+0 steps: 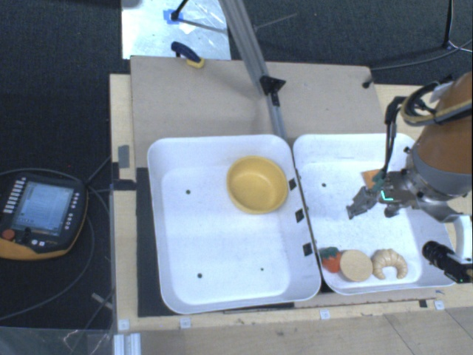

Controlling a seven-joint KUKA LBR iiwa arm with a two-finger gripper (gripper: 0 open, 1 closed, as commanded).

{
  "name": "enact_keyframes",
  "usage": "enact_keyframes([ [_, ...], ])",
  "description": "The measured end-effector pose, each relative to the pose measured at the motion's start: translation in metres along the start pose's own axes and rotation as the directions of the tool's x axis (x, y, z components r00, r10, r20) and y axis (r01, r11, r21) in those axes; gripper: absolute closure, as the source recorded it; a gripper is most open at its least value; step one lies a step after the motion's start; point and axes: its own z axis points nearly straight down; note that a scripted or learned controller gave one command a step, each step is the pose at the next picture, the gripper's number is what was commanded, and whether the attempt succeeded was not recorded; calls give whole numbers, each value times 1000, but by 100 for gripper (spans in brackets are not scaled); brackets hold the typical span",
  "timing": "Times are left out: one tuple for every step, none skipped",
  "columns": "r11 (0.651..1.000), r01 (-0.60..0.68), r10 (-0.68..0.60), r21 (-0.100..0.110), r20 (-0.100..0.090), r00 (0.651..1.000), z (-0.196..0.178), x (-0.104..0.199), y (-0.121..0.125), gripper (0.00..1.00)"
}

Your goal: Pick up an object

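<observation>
My gripper (375, 208) hangs over the middle of the right bin (336, 150), open, with nothing between its dark fingers (360, 203). An orange piece (370, 177) lies just behind it, partly hidden by the wrist. Along the bin's front edge lie a small red and green item (329, 258), a round tan disc (355, 265) and a pale croissant-shaped piece (389, 263). They are below the gripper in the view and apart from it. A yellow bowl (256, 184) stands upright in the left bin (177, 220), near its back right corner.
The two bins meet at a raised wall with dark clips (299, 215). A slanted metal pole (255, 58) crosses the board behind the bins. A control pendant (38, 213) lies on the floor at the far left.
</observation>
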Motion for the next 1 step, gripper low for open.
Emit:
enact_keyframes([
  [1000, 0, 0, 0, 0, 1000, 0, 0, 0, 0],
])
